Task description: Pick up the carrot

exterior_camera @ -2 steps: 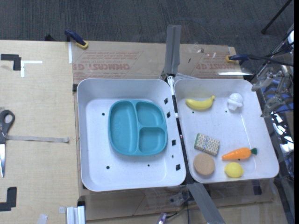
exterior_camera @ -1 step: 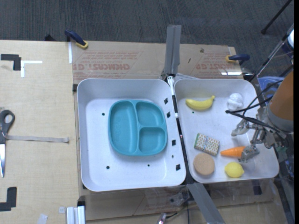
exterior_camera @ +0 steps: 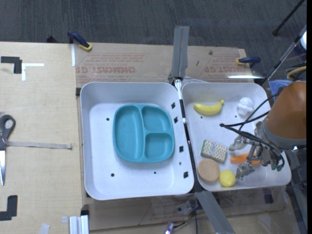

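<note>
The arm reaches in from the right, its orange band above the right bin (exterior_camera: 214,94). The end effector (exterior_camera: 245,160) hangs low over the carrot (exterior_camera: 238,158), which lies near the bin's front, partly hidden. Whether the end effector is open or closed, I cannot tell.

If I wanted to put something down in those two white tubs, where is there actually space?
Left shallow white bin: bare floor rings the teal divided plastic plate. Right shallow white bin: a free patch between the yellow banana and the speckled sponge block. Its near right corner is crowded: orange carrot, yellow lemon, two-finger gripper.
</note>
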`<state>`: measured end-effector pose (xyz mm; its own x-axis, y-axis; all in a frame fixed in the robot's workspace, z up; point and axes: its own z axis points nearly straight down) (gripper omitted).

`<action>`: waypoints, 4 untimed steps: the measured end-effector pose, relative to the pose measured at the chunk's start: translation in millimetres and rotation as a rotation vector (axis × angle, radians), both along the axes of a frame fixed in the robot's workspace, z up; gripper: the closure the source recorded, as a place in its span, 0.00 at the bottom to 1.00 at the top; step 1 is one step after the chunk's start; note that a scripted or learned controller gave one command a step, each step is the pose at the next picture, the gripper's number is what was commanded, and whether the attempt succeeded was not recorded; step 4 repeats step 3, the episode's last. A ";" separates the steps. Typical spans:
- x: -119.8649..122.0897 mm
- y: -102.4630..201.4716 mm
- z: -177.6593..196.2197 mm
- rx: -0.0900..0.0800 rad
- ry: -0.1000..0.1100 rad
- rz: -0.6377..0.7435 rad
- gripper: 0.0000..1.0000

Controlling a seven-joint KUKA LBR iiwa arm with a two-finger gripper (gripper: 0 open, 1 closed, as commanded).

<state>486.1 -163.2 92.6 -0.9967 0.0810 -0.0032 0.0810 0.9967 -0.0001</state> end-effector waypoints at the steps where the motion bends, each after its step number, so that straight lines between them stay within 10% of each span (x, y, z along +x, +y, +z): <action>1: 3.0 0.6 10.0 -0.002 -0.005 0.004 1.00; 2: 46.0 -3.0 22.8 0.001 -0.002 -0.044 1.00; 4: 34.0 26.9 71.8 0.000 -0.002 -0.205 1.00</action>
